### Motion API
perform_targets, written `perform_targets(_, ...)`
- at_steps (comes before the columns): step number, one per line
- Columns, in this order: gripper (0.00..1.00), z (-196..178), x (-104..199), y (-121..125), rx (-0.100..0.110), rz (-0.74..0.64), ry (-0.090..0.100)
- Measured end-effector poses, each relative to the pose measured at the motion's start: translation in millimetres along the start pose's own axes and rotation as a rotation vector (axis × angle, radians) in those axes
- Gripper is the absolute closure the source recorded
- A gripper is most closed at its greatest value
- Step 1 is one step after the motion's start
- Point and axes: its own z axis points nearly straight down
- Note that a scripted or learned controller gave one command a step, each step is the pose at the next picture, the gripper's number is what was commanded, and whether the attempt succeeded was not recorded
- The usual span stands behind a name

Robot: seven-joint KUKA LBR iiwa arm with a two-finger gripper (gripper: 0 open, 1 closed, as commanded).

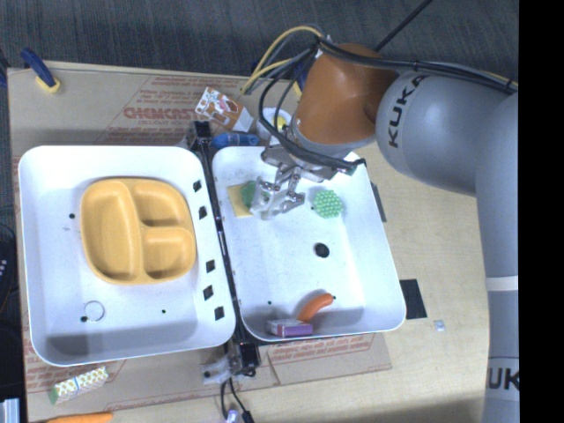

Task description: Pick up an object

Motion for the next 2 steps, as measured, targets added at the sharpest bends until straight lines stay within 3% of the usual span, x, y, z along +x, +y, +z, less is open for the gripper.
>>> perform_targets(1, 0.00, 0.2, 0.0, 0.2, -0.001, 0.000, 0.000)
perform_targets(2, 0.00, 10.8, -2.6, 7.3, -0.004, -0.347, 0.001)
